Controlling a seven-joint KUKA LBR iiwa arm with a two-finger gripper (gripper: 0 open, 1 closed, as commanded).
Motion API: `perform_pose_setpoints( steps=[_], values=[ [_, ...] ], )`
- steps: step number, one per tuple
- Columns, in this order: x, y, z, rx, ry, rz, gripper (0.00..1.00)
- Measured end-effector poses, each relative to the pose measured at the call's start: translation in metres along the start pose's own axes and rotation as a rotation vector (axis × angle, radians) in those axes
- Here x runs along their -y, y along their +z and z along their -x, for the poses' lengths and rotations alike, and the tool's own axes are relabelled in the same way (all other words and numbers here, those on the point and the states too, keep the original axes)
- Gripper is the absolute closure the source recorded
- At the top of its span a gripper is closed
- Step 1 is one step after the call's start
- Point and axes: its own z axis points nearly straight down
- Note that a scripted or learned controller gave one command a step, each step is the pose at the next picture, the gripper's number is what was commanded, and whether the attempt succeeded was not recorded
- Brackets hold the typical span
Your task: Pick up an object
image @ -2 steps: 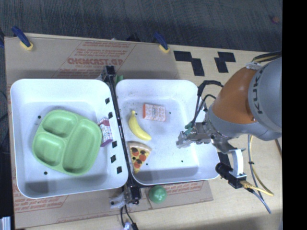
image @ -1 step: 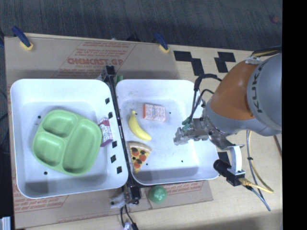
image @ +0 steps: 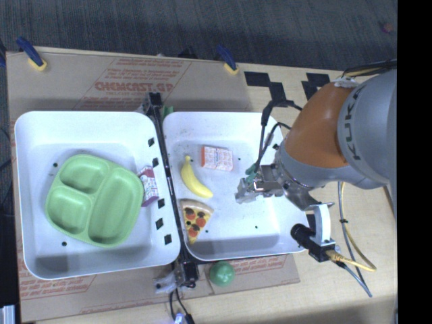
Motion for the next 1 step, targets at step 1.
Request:
perform_pose_setpoints(
  steps=[1],
  values=[
    [0.0013,0.0037,0.0509,0.0,0.003,-0.001,1.0]
  ],
)
